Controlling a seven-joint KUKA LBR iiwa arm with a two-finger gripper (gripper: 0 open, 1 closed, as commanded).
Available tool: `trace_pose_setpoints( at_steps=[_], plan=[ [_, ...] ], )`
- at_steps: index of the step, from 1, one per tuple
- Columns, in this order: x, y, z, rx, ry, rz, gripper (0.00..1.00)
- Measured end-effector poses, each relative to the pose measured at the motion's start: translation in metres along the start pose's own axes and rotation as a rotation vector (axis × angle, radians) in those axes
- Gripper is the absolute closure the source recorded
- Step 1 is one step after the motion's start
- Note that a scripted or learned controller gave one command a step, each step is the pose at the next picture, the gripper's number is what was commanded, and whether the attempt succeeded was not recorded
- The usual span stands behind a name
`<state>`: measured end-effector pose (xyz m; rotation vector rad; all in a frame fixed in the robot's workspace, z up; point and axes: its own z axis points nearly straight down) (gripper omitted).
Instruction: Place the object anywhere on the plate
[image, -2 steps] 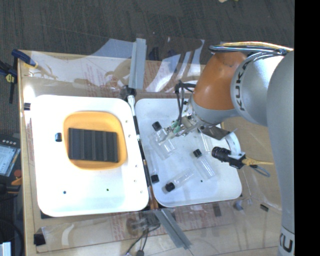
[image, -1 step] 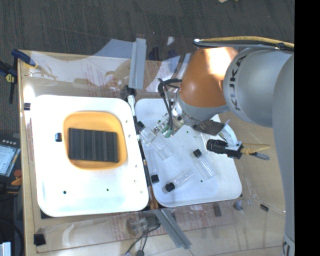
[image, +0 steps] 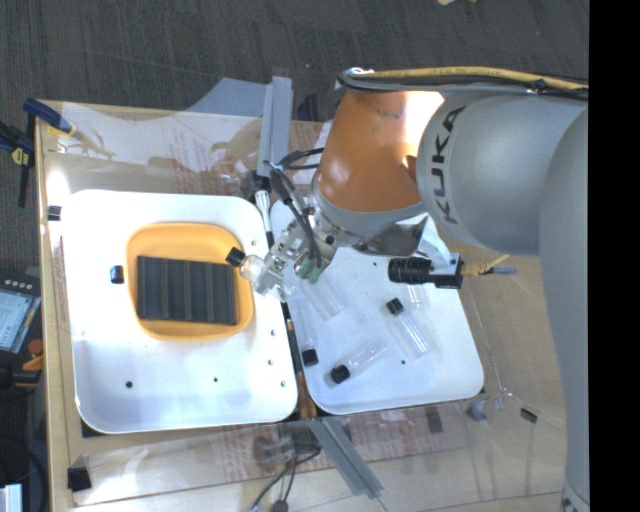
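- The plate (image: 150, 247) is lying in the left bin (image: 100, 390), a dark ribbed pad (image: 187, 290) covering its middle; only its yellow rim is offering landing room.
- A capped vial (image: 250, 266) is hanging at the plate's 3 o'clock edge, apparently at the gripper (image: 272, 270); I cannot tell how the jaws are set.
- Judging so, placement is pending.
- More vials (image: 360, 357) are lying in the right bin (image: 440, 385).
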<state>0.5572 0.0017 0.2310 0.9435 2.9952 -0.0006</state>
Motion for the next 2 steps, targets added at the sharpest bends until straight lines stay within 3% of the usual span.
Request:
trace_pose_setpoints(
  at_steps=[1, 2],
  plan=[
    [0.0095, 0.0498, 0.0404, 0.003, 0.005, -0.076, 1.00],
    [0.0089, 0.0495, 0.0399, 0.003, 0.004, -0.075, 0.00]
  ],
)
